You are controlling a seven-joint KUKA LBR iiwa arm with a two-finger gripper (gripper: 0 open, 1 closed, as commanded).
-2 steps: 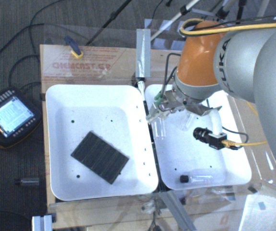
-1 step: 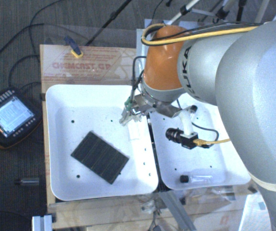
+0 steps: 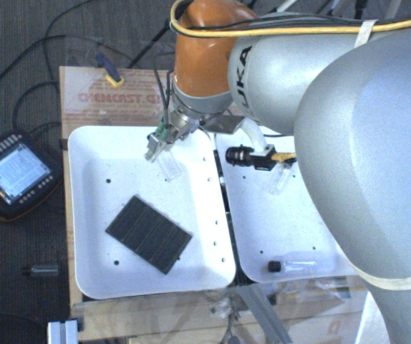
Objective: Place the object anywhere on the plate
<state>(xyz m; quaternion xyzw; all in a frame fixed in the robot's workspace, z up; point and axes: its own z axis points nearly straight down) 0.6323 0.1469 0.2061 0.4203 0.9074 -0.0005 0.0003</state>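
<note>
- Take the plate point(image 3: 149, 233) as your mark. It is a dark ribbed slab lying flat and askew in the left bin point(image 3: 97, 185).
- The pincer point(image 3: 159, 147) hangs over the far part of that bin, beyond the plate and apart from it.
- You cannot tell from this angle whether the pincer is released or clenched.
- The arm point(image 3: 349, 135) comes in from the plate's right and covers much of the right bin point(image 3: 263, 221).
- The vial point(image 3: 295, 266), clear with a black cap, lies on its side in the right bin. It is to the plate's right and well apart from it, with its cap end toward the plate, so it is not yet on the plate.
- A pendant point(image 3: 13, 174) with a lit screen lies left of the plate, outside the bins.
- A brown board point(image 3: 116, 95) with red lettering shows beyond the plate, past the left bin's far rim.
</note>
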